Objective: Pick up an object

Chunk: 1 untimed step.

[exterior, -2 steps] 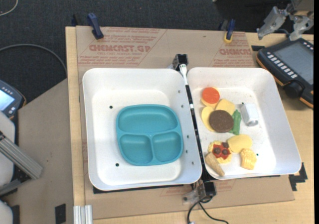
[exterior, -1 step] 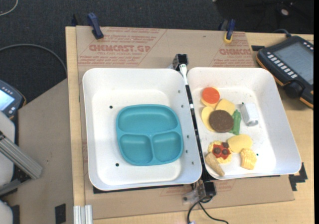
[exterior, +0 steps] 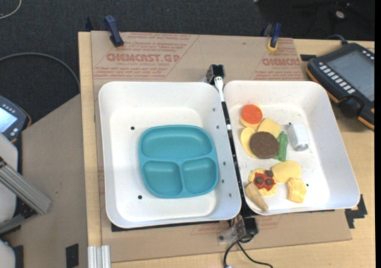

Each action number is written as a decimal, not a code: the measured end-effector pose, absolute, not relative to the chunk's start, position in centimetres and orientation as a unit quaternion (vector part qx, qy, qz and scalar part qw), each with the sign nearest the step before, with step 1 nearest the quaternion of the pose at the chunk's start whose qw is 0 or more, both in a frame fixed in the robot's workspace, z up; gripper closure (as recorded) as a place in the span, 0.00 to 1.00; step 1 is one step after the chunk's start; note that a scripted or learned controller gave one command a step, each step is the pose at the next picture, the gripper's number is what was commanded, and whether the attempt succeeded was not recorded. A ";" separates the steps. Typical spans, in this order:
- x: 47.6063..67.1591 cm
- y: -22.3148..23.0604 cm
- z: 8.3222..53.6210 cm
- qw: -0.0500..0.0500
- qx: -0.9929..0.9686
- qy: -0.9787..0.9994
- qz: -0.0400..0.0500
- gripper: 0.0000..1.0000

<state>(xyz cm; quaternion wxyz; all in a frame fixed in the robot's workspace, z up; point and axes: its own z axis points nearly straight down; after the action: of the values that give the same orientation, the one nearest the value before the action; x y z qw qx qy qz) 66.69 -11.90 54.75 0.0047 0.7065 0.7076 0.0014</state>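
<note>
Toy food lies in the right bin (exterior: 321, 103). An orange disc (exterior: 251, 114) sits at the top of the pile, with a yellow slice (exterior: 269, 127) beside it and a brown patty (exterior: 263, 144) below. A green piece (exterior: 282, 146) and a grey-white block (exterior: 297, 136) lie to the patty's right. Lower down are a pizza-like piece with red spots (exterior: 262, 181), a yellow lump (exterior: 287, 171), a corn-like piece (exterior: 296, 189) and a tan piece (exterior: 256, 198).
The left bin (exterior: 116, 106) holds a teal divided plate (exterior: 178, 161). A black clip (exterior: 215, 72) sits at the top where the bins meet. A handheld pendant (exterior: 348, 79) rests at the right of the bench. Blue (exterior: 113, 30) and yellow-blue (exterior: 274, 36) clamps hold the board's back edge.
</note>
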 end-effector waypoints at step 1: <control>60.3 -17.9 52.2 0.000 0.710 0.704 -0.002 1.00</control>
<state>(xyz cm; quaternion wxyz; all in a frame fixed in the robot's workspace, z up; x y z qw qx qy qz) 60.29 -17.90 52.20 0.0004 0.7099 0.7043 -0.0015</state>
